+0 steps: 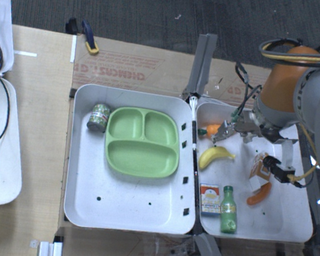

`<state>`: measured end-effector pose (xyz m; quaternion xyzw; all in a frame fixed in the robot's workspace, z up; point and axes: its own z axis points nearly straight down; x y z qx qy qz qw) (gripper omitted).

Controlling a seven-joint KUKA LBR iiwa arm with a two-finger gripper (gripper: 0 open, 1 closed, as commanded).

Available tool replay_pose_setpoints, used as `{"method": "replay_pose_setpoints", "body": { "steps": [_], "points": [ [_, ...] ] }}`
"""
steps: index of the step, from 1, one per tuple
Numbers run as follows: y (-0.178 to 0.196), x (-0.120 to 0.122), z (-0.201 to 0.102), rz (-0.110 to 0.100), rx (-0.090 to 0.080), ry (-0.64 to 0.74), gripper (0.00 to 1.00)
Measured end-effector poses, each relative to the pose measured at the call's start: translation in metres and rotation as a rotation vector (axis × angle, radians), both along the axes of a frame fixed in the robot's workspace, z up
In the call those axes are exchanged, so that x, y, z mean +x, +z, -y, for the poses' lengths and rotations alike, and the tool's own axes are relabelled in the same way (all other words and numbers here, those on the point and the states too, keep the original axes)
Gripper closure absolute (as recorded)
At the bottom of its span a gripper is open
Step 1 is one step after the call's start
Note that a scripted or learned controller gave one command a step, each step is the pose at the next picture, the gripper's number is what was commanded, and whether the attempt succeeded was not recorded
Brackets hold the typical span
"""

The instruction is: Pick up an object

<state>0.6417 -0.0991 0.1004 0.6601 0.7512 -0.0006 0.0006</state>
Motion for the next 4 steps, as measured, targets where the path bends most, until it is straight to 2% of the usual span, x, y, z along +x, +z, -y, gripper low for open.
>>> {"method": "replay_pose_setpoints", "body": {
  "steps": [1,2,3,4],
  "points": [
    [-0.008,0.017,0.006,0.001,-0.001,0.094,0.00],
    [0.002,0.017,0.006,-0.002,-0.001,0.094,1.00],
    [0.003,0.016,0.012,-0.004,-0.007,0.089,0.00],
    [0.092,0.018,-0.011,0.001,0.000,0.103,0.00]
  ]
}}
